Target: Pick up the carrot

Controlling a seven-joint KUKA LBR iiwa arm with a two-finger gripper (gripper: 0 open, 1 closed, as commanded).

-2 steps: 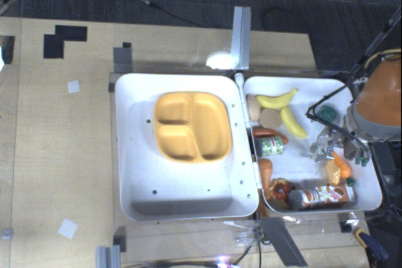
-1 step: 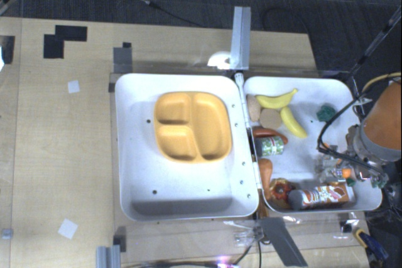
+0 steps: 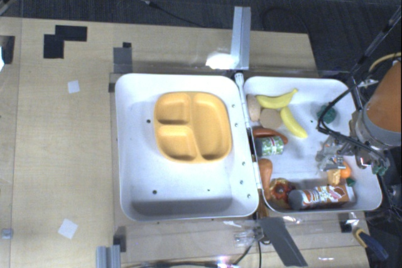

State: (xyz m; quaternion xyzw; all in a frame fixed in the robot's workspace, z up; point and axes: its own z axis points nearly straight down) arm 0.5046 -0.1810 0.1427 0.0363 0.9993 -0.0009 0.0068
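Observation:
The carrot point(image 3: 266, 171) is a short orange piece lying against the left wall of the right bin point(image 3: 308, 83), just below a green can point(image 3: 272, 145). My gripper point(image 3: 335, 162) hangs low over the right side of that bin, well to the right of the carrot and apart from it. A small orange item point(image 3: 342, 172) sits right under the gripper, partly hidden by it. Above the gripper, the arm's orange band point(image 3: 384, 97) covers the bin's right edge.
Two yellow bananas point(image 3: 286, 108) and a beige item point(image 3: 269, 118) lie at the right bin's back left. A labelled bottle point(image 3: 323, 196) lies along its front wall, beside a dark red item point(image 3: 279, 188). The left bin point(image 3: 135, 166) holds a yellow divided plate point(image 3: 190, 126).

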